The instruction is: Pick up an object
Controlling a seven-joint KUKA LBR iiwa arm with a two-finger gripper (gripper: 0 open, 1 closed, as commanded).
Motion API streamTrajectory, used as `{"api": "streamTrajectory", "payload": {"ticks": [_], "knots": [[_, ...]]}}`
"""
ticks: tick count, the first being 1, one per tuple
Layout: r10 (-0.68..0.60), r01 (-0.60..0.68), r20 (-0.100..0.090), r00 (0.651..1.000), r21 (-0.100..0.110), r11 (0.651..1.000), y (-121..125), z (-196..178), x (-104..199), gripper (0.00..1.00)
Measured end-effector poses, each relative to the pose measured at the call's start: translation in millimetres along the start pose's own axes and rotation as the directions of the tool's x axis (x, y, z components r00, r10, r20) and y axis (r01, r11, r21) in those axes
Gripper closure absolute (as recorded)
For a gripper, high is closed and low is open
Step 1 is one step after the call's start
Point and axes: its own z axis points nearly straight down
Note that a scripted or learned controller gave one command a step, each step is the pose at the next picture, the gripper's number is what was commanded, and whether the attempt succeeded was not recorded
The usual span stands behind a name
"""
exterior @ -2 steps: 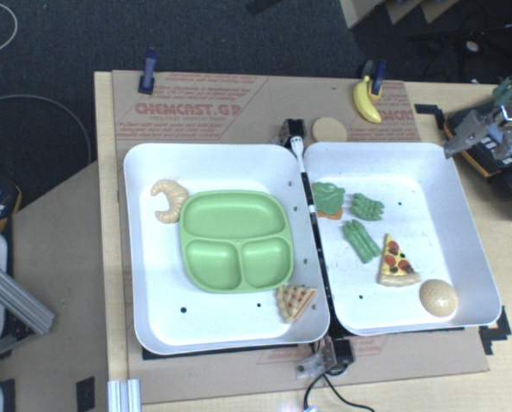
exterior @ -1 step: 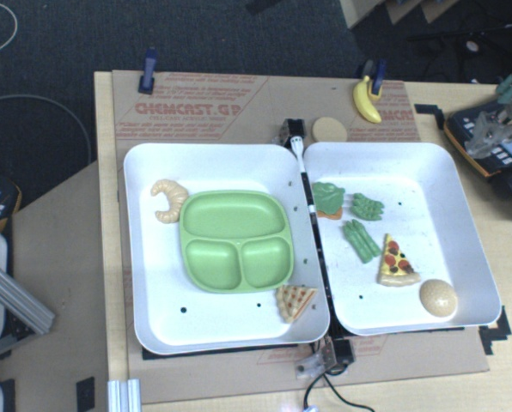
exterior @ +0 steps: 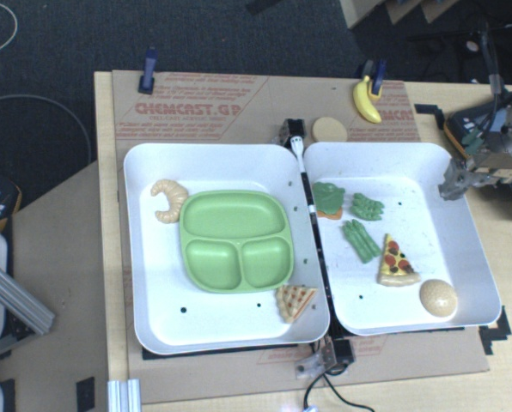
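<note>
My pincer point(exterior: 455, 187) hangs at the bench's right edge; its state I cannot tell. The pizza slice point(exterior: 396, 263) looks light and stiff. I'd grip across its narrow sides.

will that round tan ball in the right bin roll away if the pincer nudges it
Probably. The round tan ball looks smooth, with no flat side, so a nudge likely rolls it. It sits near the right bin wall, which should stop it. It looks rigid, likely light.

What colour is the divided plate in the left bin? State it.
Light green; the divided plate shows clearly in the camera view.
</note>
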Motion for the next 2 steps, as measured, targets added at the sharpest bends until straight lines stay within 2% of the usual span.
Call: {"api": "streamTrajectory", "payload": {"ticks": [1, 2], "knots": [[-0.001, 0.001, -0.001, 1.000, 0.002, 1.000, -43, 56, 34, 1.00], [-0.001, 0.001, 0.001, 1.000, -0.004, 1.000, -51, 101, 56, 1.00]]}}
